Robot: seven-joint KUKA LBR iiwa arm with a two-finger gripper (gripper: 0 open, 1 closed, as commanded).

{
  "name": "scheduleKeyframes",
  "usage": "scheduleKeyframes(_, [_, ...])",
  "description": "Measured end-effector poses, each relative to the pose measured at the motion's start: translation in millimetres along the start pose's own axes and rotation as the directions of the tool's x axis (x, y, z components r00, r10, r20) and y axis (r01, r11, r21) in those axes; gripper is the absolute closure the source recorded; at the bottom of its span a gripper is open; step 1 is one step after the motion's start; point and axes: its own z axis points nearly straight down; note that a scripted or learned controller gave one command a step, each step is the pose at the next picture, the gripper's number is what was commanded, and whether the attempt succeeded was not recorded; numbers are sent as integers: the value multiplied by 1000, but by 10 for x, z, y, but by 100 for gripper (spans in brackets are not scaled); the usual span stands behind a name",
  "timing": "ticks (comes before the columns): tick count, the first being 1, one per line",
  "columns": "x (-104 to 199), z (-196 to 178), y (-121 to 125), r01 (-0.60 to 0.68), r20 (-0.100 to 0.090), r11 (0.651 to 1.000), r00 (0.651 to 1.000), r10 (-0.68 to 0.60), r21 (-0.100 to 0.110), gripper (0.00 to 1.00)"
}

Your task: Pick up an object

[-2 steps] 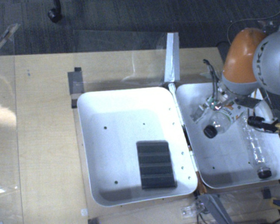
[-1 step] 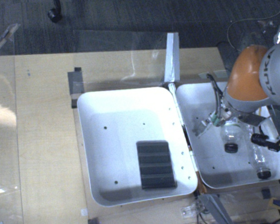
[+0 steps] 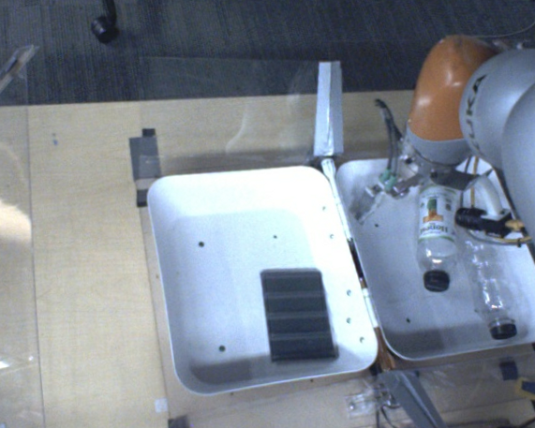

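A black ribbed block (image 3: 298, 314) lies flat in the left bin (image 3: 191, 206), toward its front right. In the right bin (image 3: 391, 328) a clear bottle with a white and green label (image 3: 436, 228) lies with its black cap pointing to the front. A second, bare clear bottle (image 3: 489, 290) lies to its right, also cap forward. My gripper (image 3: 389, 184) hangs low over the back left part of the right bin, just left of the labelled bottle's base. The wrist above covers most of it.
The grey arm with its orange band (image 3: 444, 88) fills the back right and overhangs the right bin's far edge. A metal post (image 3: 328, 108) stands behind the gap between the bins. Light wooden bench (image 3: 78, 302) stretches to the left.
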Motion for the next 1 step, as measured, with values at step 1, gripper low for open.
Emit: scheduleKeyframes(1, [-540, -134, -273, 115, -7, 993, 993, -115, -7, 0])
